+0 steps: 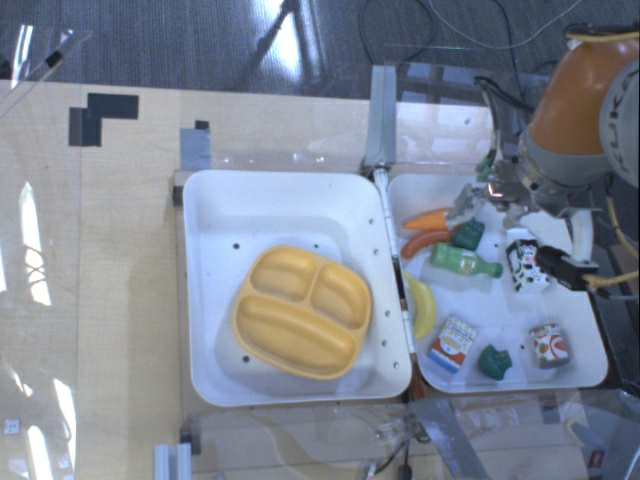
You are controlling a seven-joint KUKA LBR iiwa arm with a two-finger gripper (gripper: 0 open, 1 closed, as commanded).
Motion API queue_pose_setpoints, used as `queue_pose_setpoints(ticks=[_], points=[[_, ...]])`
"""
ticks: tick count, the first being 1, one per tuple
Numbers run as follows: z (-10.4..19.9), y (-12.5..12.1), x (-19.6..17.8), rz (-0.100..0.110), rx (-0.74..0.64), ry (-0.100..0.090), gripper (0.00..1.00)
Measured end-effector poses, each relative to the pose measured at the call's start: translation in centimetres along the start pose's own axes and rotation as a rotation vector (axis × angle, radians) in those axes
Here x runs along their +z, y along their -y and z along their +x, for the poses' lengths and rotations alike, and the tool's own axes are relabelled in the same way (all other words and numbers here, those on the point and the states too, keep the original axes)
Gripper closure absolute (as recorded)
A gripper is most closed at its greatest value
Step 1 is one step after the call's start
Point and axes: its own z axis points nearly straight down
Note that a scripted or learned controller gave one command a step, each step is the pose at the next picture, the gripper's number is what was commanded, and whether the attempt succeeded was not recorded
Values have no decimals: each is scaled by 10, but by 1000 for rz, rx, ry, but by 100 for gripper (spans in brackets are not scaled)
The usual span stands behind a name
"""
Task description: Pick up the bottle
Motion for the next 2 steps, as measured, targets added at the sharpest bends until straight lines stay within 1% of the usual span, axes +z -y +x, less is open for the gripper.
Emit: queue_pose_setpoints(ticks=[1, 2], points=[[-35, 22, 118, -7, -168, 3, 0], [-19, 48, 117, -10, -32, 2, 0]])
